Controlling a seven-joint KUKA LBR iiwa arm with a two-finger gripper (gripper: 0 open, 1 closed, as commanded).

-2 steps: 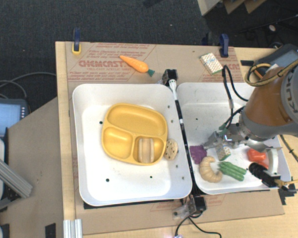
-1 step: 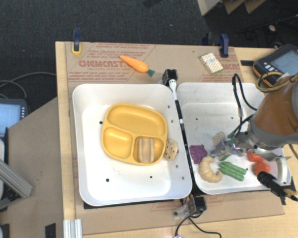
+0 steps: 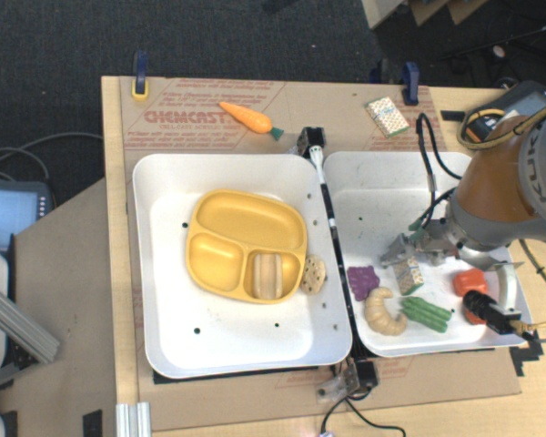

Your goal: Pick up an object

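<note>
We see the gripper (image 3: pixel 408 255) in the right bin (image 3: pixel 373 176), just beside a small patterned block (image 3: pixel 409 279) near a green toy (image 3: pixel 427 312) and a purple toy (image 3: pixel 361 280). We cannot tell how wide the gripper stands.

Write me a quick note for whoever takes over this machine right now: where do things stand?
Gripper: low in the right bin, open or shut cannot be told.
Beside it lie a purple piece, a tan croissant, a green piece and a red piece.
Left bin holds a yellow plate.
Done: nothing visibly lifted.
Left: grasp one thing and raise it.
</note>
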